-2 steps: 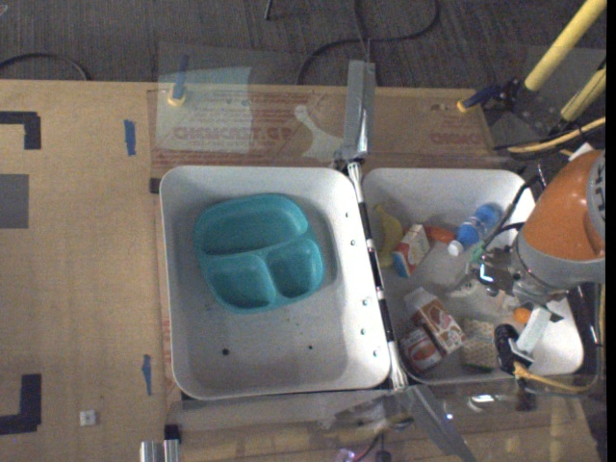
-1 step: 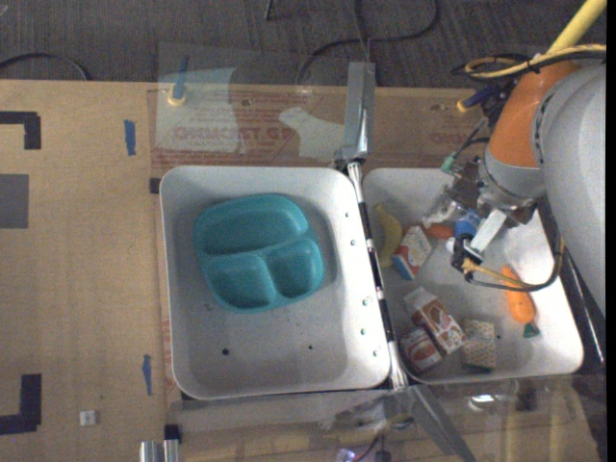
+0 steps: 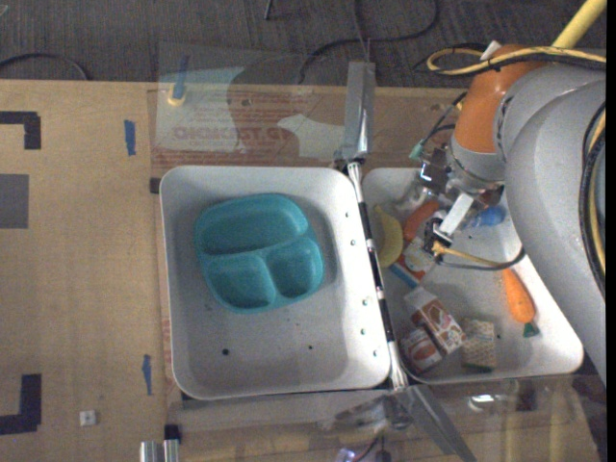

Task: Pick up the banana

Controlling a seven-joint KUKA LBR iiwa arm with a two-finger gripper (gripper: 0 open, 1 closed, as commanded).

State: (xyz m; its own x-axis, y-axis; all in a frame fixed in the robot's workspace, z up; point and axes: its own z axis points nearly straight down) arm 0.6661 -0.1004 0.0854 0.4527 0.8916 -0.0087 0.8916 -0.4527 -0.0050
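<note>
The banana [image 3: 387, 238] is a yellow curved piece lying against the left wall of the right bin [image 3: 553, 349]. My gripper [image 3: 430, 227] hangs low over the upper left part of that bin, just to the right of the banana. A red-orange thing [image 3: 417, 222] sits between the banana and the gripper, partly hidden under it. The view does not make clear whether the gripper touches the banana.
The left bin [image 3: 183, 354] holds a teal divided plate [image 3: 258, 251]. In the right bin lie an orange carrot [image 3: 519, 297], a small printed carton [image 3: 435, 327], a tan block [image 3: 478, 344] and a blue thing [image 3: 492, 216] behind the gripper. A metal divider [image 3: 371, 258] separates the bins.
</note>
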